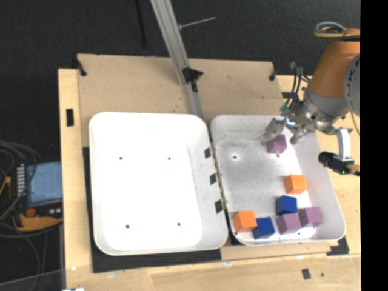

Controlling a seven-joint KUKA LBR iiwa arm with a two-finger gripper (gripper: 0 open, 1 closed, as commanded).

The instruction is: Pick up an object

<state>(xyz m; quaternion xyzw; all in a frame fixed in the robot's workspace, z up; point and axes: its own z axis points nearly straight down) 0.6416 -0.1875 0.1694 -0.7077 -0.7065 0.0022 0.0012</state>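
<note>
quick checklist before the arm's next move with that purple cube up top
1. Purple cube sits between the fingers of the hand: ok.
2. Cube lifted clear of the right bin floor: cannot tell from this slanted view.
3. Grip firm enough to hold: cannot tell.
4. Other blocks away from the hand, the nearest being the orange cube: ok.
5. Blocks crowded at the near end, blue cube among them, out of the lift path: ok.
6. Left bin free to receive a drop: ok.
</note>
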